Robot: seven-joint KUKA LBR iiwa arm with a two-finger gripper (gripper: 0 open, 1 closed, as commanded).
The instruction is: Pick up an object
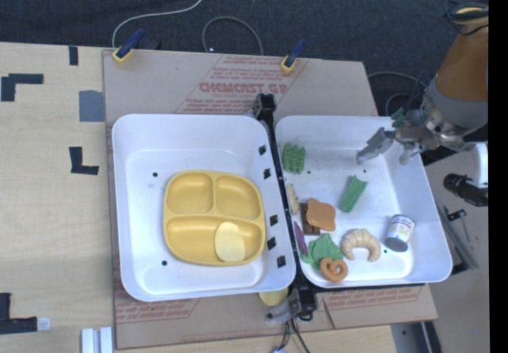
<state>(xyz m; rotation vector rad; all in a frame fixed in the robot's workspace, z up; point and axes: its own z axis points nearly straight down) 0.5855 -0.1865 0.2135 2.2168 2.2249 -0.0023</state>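
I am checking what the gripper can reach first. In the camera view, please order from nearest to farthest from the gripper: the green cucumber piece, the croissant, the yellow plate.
Measured from the gripper:
1. Green cucumber piece, right bin, middle.
2. Croissant, right bin, near front.
3. Yellow plate, left bin.

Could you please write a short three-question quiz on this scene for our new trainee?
1. True or false: the yellow plate sits in the left bin.
2. Which lies nearest the gripper? A. croissant B. green pickle C. small can
3. Fill in: a pale yellow slice lies in the plate's large ____ compartment.

Key: 1 true; 2 B; 3 front. The gripper hangs over the right bin with nothing between its fingers.
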